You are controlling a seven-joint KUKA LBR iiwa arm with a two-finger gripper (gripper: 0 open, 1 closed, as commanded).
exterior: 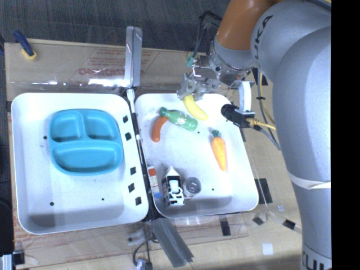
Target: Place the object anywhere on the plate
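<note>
Banana is seen at the far edge of the right bin, directly under the gripper; whether it is gripped cannot be told. Blue plate waits in the left bin.

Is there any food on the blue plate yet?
No. The blue plate lies bare in the left bin, while the banana and carrot sit in the right bin.

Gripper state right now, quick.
Gripper: over the far edge of the right white bin, right at the yellow banana; open, shut or gripping cannot be told.
</note>
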